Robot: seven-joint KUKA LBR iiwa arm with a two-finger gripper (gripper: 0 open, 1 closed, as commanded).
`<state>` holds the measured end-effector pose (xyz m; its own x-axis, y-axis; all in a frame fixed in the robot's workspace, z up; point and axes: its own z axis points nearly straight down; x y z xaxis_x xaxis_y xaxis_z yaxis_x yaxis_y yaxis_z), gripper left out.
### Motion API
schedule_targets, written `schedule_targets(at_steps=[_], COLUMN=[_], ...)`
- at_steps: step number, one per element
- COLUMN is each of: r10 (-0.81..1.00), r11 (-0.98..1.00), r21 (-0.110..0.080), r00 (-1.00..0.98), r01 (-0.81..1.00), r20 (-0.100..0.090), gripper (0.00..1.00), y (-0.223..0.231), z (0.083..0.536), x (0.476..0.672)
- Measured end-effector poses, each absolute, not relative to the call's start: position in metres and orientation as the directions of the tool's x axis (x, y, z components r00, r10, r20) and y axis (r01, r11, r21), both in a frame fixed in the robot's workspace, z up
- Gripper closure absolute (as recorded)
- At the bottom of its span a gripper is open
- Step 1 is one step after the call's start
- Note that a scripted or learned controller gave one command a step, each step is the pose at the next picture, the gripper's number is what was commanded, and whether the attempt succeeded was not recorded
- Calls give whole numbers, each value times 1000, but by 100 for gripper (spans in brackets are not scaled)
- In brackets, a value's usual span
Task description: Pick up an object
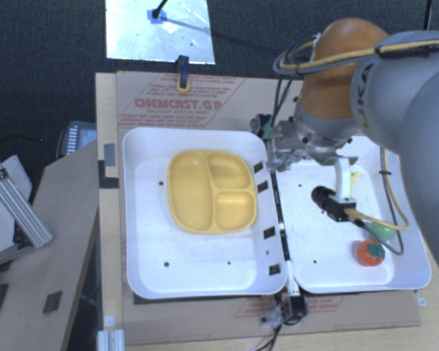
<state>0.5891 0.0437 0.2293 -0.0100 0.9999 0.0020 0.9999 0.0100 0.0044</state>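
**Gripper low over the right bin's 10 o'clock corner, toy fruit apart at 4 o'clock**

The grey KUKA arm (417,101) reaches in from 3 o'clock, its orange band above the wrist; its two-finger gripper (284,151) sits over the shallow white right bin (329,276) at about 10 o'clock, close against the seam where the two bins meet; whether the gripper is open or closed I cannot tell from this slant, and nothing can be seen in its hold.

A round orange toy fruit (370,252) with a green top lies on the right bin's floor at about 4 o'clock, well apart from the gripper; a small pale green piece (381,230) lies just beside it, towards 1 o'clock of it, too small to make out further.

The shallow white left bin (143,269) bears a yellow plastic divided plate (211,191) with three compartments, lying flat near the bin's middle, a little towards 3 o'clock; the gripper is near the plate's 2 o'clock corner but not touching it.

Both bins rest on a tan cardboard sheet with red lettering (183,97); at 12 o'clock beyond it lies a silvery foil square (159,20), with a yellow-and-black clamp (183,75) at the cardboard's far edge.
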Motion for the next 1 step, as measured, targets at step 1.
schedule_targets(at_steps=[1], r10=[1000], r11=[10], r21=[2], r00=[-10], r01=[1000], r20=[2], gripper=[100], y=[101], z=[219], x=[610])
